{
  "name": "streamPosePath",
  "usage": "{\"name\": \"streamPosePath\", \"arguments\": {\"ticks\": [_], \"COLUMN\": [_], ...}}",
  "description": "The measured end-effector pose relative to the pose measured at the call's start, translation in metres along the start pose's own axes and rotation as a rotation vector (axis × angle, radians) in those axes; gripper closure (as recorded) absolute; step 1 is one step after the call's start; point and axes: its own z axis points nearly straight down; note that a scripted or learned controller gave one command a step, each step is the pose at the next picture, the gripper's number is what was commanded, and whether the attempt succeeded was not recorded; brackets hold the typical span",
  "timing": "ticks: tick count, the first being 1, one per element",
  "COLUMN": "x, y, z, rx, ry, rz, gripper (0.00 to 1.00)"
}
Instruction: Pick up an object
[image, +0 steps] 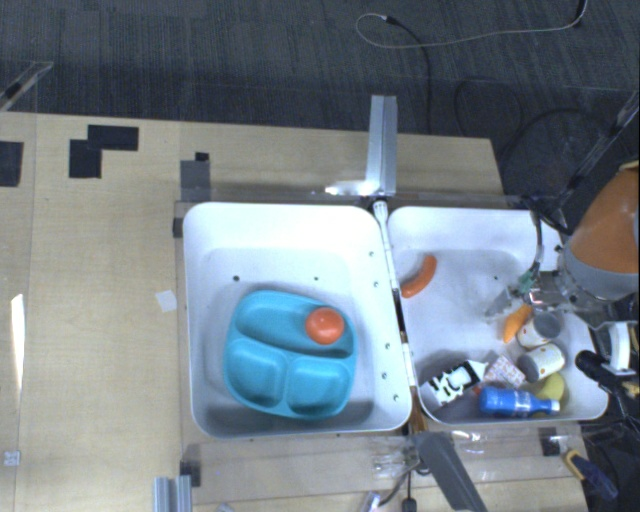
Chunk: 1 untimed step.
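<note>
Hovering — tool (528, 292) over right bin (455, 240) | orange piece (516, 324) beside

Both bins (283, 225) were white. The tray (275, 370) was turquoise, the ball (325, 325) on it orange. In the right bin lay an orange sausage (418, 277), a blue bottle (515, 403), a black-and-white patterned toy (453, 382) and a yellow fruit (552, 388). The bench (90, 300) was pale wood.

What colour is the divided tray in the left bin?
Light blue; the divided tray shows best in the camera view, with an orange ball in it.
</note>
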Motion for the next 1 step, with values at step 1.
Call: {"name": "streamPosePath", "arguments": {"ticks": [1], "x": [0.0017], "y": [0.0020], "z": [-0.0115], "rx": [-0.005], "ry": [0.001], "rz": [-0.002], "gripper": [1.00]}}
